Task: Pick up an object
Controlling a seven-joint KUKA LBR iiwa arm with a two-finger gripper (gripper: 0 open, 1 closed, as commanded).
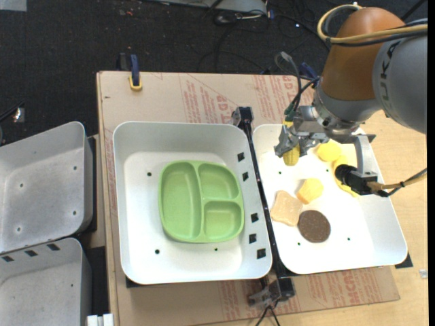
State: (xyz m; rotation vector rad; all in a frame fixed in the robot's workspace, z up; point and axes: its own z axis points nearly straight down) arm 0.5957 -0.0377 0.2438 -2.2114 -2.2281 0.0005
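Over the right bin your arm reaches in from the right, and the tool hangs low near that bin's upper left corner. You can see a small yellow piece right at the tool's tip, but you cannot tell from this angle whether the fingers are apart, together, or clamped on it. Just beside the tool, further right, lies a yellow lemon-like item, and past it a yellow banana-like item partly hidden by black hardware. Nearer the bin's middle you have a yellow block, a tan bread slice touching it, and a brown round cookie just below. On your left bin rests a green divided plate, flat and near the centre. Both bins sit on the tabletop.
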